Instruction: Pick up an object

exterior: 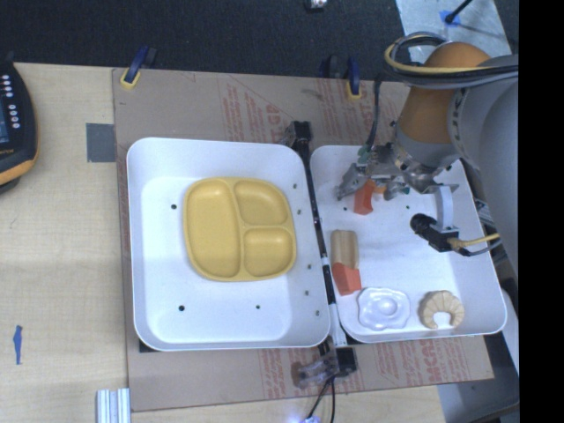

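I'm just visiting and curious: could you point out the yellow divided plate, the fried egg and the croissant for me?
yellow divided plate (238, 228), camera view, on the ridge where its compartments meet.
fried egg (382, 308), camera view, on the middle of the white.
croissant (441, 309), camera view, on its curved middle.

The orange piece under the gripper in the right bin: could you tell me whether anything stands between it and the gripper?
Nothing visible does. The gripper hangs directly over the orange piece at the far end of the right bin; the tan block lies nearer the camera, clear of them.

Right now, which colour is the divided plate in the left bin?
Yellow plate, camera view.
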You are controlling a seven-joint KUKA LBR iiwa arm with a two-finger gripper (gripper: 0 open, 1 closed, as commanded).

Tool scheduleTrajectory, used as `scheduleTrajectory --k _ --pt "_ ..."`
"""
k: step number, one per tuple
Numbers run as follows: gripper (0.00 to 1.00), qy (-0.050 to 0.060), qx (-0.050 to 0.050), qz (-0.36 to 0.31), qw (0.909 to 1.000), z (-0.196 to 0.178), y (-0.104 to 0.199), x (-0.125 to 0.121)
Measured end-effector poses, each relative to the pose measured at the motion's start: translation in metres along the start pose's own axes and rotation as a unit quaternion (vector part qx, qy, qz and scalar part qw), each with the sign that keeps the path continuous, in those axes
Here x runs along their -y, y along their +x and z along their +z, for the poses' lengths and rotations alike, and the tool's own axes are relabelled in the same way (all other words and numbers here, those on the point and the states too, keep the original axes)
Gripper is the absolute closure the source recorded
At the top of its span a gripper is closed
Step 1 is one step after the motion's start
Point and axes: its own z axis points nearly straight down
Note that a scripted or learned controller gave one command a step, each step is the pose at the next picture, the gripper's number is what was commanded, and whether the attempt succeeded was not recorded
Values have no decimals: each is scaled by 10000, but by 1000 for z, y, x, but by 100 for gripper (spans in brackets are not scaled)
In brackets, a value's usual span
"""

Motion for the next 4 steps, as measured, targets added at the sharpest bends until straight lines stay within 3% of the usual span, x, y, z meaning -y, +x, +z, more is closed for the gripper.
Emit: scheduleTrajectory --k 1,2,3,4 --pt "100 28 0 11 10000 -13 -2 3" --pt "0 33 0 10 10000 -12 -2 3" --pt "0 98 -24 52 9999 20 -37 -14" --pt "100 78 -6 22 10000 8 -37 -15"
